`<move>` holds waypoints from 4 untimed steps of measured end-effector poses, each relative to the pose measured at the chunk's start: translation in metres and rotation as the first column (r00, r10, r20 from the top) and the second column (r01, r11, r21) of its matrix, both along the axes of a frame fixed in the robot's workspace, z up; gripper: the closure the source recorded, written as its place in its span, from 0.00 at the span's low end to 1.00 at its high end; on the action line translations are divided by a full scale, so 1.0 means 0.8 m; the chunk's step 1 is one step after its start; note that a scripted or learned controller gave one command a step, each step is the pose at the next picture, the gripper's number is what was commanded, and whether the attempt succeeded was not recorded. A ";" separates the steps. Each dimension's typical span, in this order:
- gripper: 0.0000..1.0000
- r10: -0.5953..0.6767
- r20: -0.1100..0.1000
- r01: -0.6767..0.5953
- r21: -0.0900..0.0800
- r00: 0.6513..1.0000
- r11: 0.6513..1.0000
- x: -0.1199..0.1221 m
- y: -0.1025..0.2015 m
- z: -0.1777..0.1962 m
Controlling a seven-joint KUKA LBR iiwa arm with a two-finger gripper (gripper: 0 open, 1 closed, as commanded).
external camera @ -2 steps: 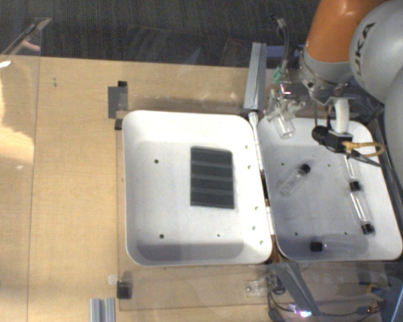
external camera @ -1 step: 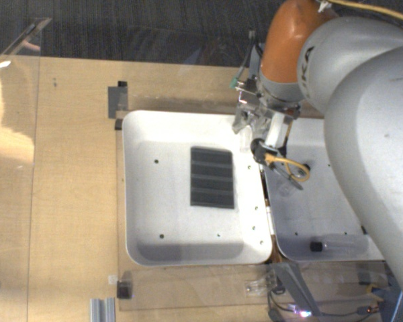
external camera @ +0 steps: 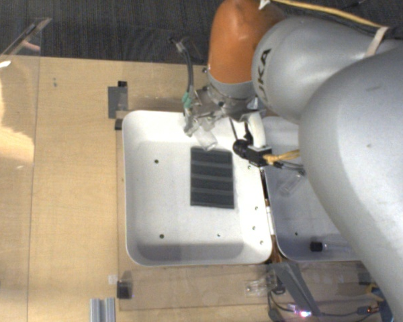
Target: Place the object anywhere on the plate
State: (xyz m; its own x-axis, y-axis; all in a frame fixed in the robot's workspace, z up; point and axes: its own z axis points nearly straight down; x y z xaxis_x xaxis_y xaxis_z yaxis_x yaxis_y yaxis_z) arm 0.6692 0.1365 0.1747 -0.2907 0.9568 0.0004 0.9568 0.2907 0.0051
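dark ridged plate [external camera: 212, 178] in left bin [external camera: 145, 200]

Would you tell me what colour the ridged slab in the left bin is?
Dark grey, nearly black, with crosswise ridges; the slab shows in the camera view.

Dark grey ribbed plate [external camera: 212, 178] in white bin [external camera: 141, 200].

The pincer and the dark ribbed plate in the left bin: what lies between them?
In the camera view, a bare strip of white bin floor separates the pincer from the dark ribbed plate.
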 end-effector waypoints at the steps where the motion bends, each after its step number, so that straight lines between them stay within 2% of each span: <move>1: 1.00 -0.229 -0.003 0.229 0.001 0.973 0.973 -0.007 0.095 -0.064; 2: 1.00 -0.146 0.007 0.146 0.006 0.989 0.989 -0.097 0.122 -0.105; 3: 1.00 0.245 0.006 -0.245 -0.001 0.969 0.969 -0.021 0.104 0.112; 4: 1.00 0.718 0.004 -0.718 -0.005 0.696 0.696 0.001 0.108 0.069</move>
State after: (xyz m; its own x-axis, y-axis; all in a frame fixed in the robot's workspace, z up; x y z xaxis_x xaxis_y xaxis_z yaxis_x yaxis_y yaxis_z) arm 0.6697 0.2230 0.2299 -0.8893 0.4573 -0.0057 0.4573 0.8893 0.0073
